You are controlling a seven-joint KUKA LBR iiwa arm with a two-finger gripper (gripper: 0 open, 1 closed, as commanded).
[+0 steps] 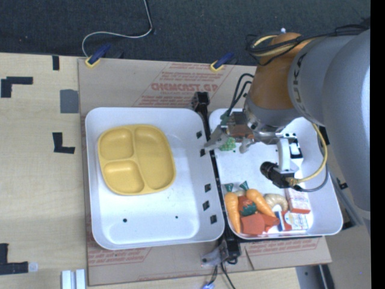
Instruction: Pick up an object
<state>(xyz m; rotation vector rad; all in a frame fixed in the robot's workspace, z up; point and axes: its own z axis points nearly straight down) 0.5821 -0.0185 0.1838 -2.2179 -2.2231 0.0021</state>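
My gripper (230, 138) is down in the far left corner of the right bin (322, 224), close to the wall between the two bins. A small green item (229, 144) lies right under it, partly covered by the gripper. At the bin's near end lies a pile of toy food: two orange carrots (232, 212) (260, 201), a red block (253, 224), a white and red box (298, 212) and a beige piece (275, 200). The grey arm with its orange band (274, 83) hides the bin's far right part.
The left bin (150, 224) holds a yellow divided plate (136, 159) in its far left half. A black fitting with a yellow cable (274, 172) hangs from the wrist over the middle of the right bin. Cardboard (174, 86) lies beneath both bins.
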